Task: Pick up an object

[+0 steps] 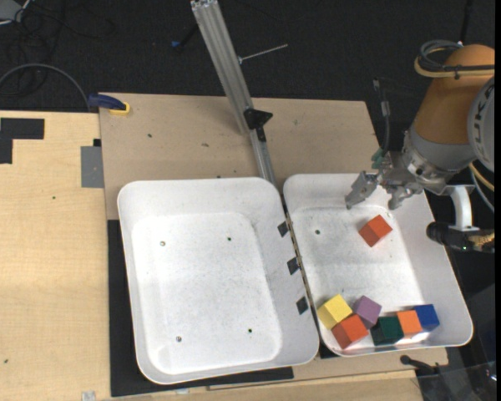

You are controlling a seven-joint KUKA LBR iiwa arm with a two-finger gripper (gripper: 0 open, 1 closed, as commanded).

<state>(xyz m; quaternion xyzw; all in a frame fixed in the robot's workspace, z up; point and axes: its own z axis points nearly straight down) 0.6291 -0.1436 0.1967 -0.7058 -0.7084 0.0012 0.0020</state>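
Orange-red block (375,230), tilted, alone

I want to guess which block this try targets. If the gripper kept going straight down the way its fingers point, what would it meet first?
Most likely the lone orange-red wooden cube, which lies just below the open two-finger gripper in the right white bin. Depth is unclear from this slant, so it might land on the bin floor beside it.

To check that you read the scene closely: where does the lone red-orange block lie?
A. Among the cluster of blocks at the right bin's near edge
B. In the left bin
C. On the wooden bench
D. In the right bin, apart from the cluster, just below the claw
D: the red-orange block sits alone on the right bin floor, just below the claw, with the cluster of blocks farther toward the near edge.
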